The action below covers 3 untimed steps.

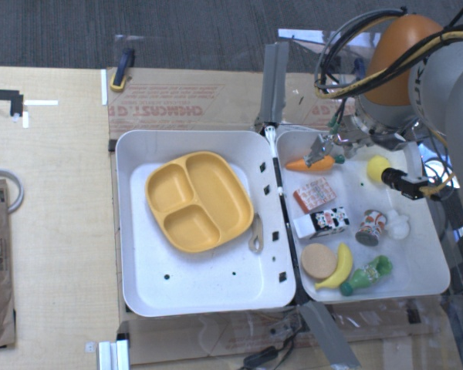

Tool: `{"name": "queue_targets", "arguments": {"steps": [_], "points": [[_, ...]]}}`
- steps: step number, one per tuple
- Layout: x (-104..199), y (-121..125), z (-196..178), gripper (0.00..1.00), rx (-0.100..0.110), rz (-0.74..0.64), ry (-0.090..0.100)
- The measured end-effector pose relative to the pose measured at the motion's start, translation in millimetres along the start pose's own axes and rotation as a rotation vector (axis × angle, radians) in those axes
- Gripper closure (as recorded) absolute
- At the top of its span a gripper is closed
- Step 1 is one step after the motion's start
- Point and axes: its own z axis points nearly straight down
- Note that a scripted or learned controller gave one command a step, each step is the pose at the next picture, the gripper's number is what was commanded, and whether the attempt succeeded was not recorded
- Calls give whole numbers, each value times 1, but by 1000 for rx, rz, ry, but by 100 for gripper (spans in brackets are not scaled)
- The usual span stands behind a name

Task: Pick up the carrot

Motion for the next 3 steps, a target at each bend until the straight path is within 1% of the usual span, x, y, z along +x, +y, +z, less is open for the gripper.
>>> {"name": "queue_targets", "arguments": {"steps": [1, 2, 3], "points": [[-4, -46, 41, 0, -6, 330, 2], [18, 4, -54, 0, 1, 204, 0], [6, 0, 15, 0, 3, 194, 0]]}}
